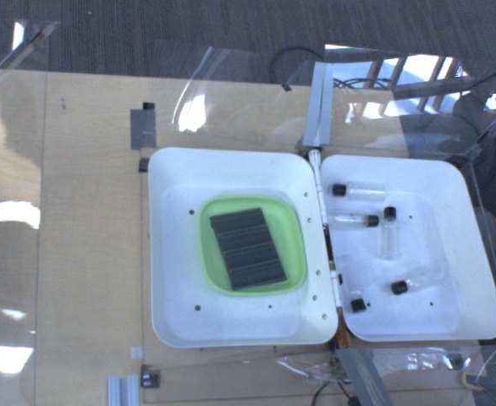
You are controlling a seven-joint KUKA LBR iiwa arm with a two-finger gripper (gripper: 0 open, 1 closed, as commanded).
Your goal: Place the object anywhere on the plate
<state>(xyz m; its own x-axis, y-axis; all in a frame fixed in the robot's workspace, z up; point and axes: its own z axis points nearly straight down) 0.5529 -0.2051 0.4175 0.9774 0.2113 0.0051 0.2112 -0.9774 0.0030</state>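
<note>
A light green square plate [292,242] lies in the left white bin [173,252]. A dark grey ribbed block [247,249] rests flat on the plate, turned a little off square. In the right white bin [468,252] lie several clear vials with black caps: one at the upper left [356,192], one below it [351,221], one standing on end near the middle [388,233], one lower right [416,282], and a cap at the lower left [357,305].
The two bins sit side by side on a pale wooden bench. A grey metal post [319,108] rises behind the seam between them. Clear plastic sheeting lies over the bench. Cables run at the back and the front edge.
</note>
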